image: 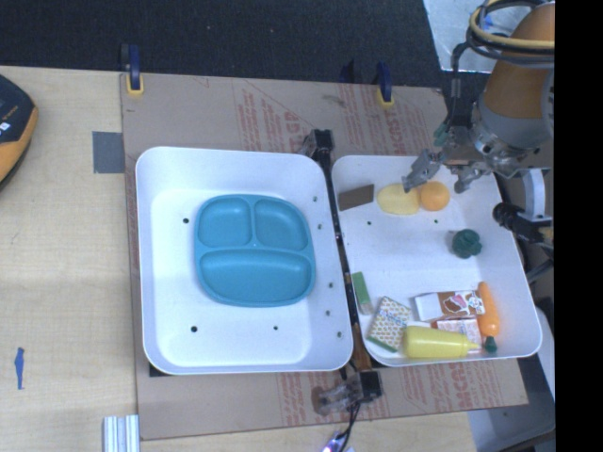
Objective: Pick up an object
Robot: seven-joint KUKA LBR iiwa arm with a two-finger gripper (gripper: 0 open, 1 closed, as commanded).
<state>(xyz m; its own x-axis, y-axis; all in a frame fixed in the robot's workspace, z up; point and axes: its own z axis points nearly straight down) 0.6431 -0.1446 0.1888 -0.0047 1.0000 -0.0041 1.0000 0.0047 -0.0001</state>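
hovering over the far end of the right bin (528, 295), the grey and orange arm is reaching in from three o'clock with its gripper (439, 170) hanging at about one o'clock in the picture. its two fingers are spreading wide, one tip near a pale yellow lemon-like piece (398, 200), the other past an orange ball (434, 197), and nothing is sitting between them. the orange ball is lying just under the gripper, touching the yellow piece at its nine o'clock side.

elsewhere in the right bin, a small dark green object (465, 243) is resting at four o'clock from the ball, well apart from it. a cluster is crowding the near end at five o'clock: a yellow bottle (437, 344), a small printed carton (450, 306), a patterned packet (387, 324) and an orange carrot-like piece (487, 312). the left bin (160, 252) is holding a blue divided plate (253, 250).

judging by this, the approach step is under way and no grasp is made yet. the next move is likely calling for a straight descent so the fingers are straddling the ball, then closing, taking care that the neighbouring yellow piece is not blocking one finger or nudging the ball away.
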